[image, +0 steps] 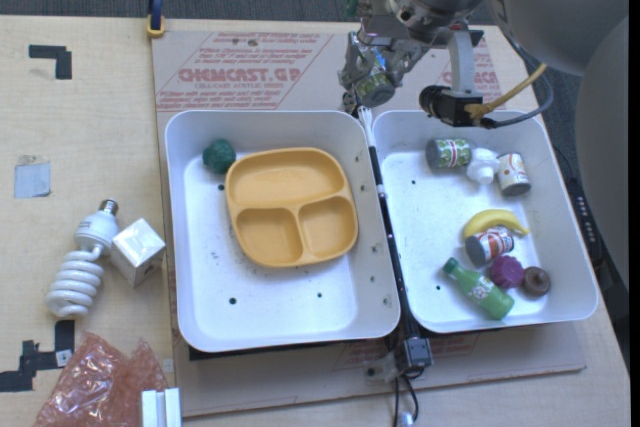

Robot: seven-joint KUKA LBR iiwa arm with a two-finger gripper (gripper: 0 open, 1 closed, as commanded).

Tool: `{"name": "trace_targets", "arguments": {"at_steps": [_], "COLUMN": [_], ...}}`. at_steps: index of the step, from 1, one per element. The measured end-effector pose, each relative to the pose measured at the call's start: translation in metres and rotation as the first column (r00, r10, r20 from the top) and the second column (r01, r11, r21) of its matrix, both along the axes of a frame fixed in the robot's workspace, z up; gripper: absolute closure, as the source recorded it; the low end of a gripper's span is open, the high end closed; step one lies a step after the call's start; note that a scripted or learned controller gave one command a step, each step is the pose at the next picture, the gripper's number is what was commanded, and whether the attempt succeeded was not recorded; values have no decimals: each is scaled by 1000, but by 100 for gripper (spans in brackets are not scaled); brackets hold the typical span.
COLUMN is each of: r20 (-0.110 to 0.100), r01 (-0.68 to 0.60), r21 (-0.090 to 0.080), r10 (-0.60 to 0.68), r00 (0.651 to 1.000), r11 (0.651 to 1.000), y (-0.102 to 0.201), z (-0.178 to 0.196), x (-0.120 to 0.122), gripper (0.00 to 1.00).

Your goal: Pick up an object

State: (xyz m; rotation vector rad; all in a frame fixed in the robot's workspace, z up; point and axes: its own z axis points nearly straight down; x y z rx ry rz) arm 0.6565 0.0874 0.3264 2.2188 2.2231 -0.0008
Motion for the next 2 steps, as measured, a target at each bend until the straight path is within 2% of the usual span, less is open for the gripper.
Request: {"name": "trace_targets", "arguments": {"at_steps": [1, 2], "r20": [1, -1], "r01": [4, 5], "r21": [0, -1], "r10": [-4, -5], "r00": [1000, 1000], "r11": [1000, 1000], "y": [-16, -37], "z": [9, -7], "x": [-5, 2], "gripper": [100, 100]}}
